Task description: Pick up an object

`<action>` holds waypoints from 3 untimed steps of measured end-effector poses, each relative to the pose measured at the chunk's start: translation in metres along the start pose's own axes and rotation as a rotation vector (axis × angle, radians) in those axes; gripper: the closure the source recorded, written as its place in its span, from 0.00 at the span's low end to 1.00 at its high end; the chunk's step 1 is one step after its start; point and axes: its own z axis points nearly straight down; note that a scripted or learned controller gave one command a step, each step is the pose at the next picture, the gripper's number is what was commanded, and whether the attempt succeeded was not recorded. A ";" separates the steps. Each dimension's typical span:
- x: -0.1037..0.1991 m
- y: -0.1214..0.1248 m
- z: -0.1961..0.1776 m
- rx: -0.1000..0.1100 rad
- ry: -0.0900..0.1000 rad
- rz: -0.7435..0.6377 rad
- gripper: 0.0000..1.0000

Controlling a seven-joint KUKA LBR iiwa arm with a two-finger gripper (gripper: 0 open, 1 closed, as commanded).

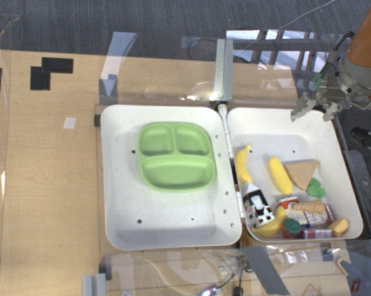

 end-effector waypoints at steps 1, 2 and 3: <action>0.020 -0.067 0.128 0.001 0.000 -0.012 0.00; 0.022 -0.093 0.138 -0.034 -0.012 -0.105 0.00; 0.022 -0.090 0.126 -0.039 -0.012 -0.105 1.00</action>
